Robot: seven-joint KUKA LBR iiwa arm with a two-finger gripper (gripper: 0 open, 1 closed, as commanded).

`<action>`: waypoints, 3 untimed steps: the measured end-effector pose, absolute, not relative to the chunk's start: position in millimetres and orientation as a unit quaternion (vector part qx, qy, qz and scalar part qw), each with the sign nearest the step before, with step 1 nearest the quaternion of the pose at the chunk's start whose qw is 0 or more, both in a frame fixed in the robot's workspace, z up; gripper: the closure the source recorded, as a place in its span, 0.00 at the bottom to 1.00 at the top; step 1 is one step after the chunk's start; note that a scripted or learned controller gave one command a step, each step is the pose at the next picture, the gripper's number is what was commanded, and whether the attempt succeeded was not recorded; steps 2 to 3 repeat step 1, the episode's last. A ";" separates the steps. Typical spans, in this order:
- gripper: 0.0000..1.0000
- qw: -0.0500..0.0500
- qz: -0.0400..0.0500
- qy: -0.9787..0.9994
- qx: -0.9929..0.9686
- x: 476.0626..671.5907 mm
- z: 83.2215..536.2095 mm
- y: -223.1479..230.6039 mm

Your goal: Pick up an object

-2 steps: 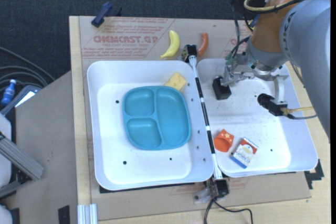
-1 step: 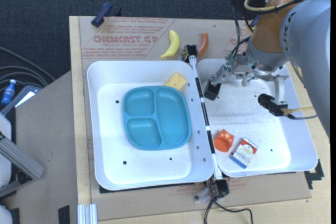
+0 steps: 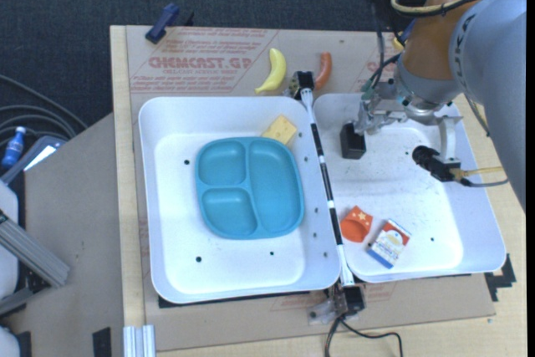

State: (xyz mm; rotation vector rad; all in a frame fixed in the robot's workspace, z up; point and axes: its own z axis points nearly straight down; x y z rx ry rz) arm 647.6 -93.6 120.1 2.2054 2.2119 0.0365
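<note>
My gripper [image 3: 358,135] hangs low over the far left part of the right bin [image 3: 468,259], close to the divider between the bins. A small orange-red piece [image 3: 357,223] lies near the front of that bin. Just right of it lies a little white box with blue and red print [image 3: 389,242]. Both are well in front of the gripper and apart from it. In the left bin [image 3: 163,180] a blue divided plate [image 3: 249,186] lies flat, and a yellow block [image 3: 280,130] rests by its far edge.
Behind the bins, on the brown board, lie a yellow banana [image 3: 272,71] and an orange-red carrot-like piece [image 3: 323,69]. A blue object [image 3: 161,23] sits at the board's far left corner. The grey arm [image 3: 493,38] crosses above the right bin's far right side.
</note>
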 end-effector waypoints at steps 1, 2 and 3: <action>0.00 0.009 0.011 0.708 0.706 647.4 120.0 -93.6; 0.00 0.009 0.011 0.708 0.706 647.4 120.0 -93.6; 0.00 0.009 0.011 0.708 0.706 647.4 120.0 -93.6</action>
